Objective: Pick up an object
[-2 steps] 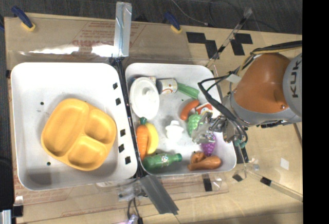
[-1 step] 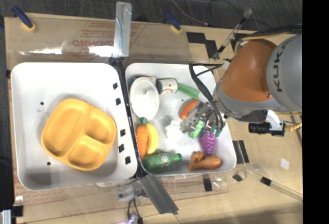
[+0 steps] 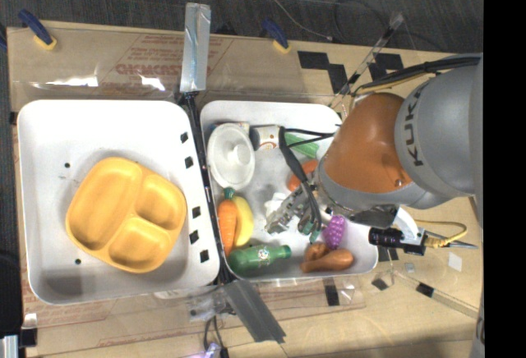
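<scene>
— Grapes (image 3: 335, 231), the little purple plastic bunch, look like the closest thing to my gripper (image 3: 289, 215) in the right bin (image 3: 271, 112). They sit just beside my wrist, near the bin's lower right corner, touching a brown sausage-shaped toy (image 3: 329, 259).

— So which step are you on?

— The reach, I judge. I am down inside the bin, over its bare white floor between the carrot (image 3: 228, 221) and the grapes. Nothing sits between my fingers that I can make out, so the pick is not yet made.

— Are your jaws open or closed?

— I cannot tell. The metal at my tip is a tangle of glints from above.

— What does the next move call for?

— Choosing one target and centring on it. The grapes are knobbly and small, so a grip could slip off the bumps. The carrot is smooth, tapered, and pressed against a yellow banana (image 3: 244, 222), leaving little room for a finger. The green bottle (image 3: 259, 257) lies on its side along the lower wall, round and glossy, likely to roll.

— Anything easier?

— The white bowl (image 3: 230, 153) has a thin hard rim I could pinch. The yellow divided plate (image 3: 125, 213) rests in the left bin (image 3: 49, 122), well apart from me: broad, shallow, rounded, awkward for two fingers.
</scene>
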Controlling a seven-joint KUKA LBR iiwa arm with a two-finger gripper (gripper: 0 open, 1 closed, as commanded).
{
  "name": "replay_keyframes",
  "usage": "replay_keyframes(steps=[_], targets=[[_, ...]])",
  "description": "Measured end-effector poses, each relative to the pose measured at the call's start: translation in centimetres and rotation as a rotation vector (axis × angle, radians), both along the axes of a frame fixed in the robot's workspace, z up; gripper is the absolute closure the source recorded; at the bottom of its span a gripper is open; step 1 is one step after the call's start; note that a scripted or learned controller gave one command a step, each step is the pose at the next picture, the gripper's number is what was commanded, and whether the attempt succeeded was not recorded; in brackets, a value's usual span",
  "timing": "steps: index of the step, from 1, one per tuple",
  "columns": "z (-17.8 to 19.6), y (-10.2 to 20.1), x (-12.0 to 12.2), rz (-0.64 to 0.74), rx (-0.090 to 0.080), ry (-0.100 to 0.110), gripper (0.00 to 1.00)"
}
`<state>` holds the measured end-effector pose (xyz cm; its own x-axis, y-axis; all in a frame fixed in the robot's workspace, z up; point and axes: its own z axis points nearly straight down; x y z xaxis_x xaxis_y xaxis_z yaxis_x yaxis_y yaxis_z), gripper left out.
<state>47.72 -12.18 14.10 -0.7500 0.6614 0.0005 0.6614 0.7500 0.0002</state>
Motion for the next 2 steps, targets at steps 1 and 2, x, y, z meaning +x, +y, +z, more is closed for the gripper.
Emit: replay_keyframes(steps=[1, 2], targets=[[11.2, -4.2, 10.2, 0.086, -0.006, -0.013, 1.0], [3.7, -1.7, 0.6, 0.206, 0.0, 0.001, 1.0]])
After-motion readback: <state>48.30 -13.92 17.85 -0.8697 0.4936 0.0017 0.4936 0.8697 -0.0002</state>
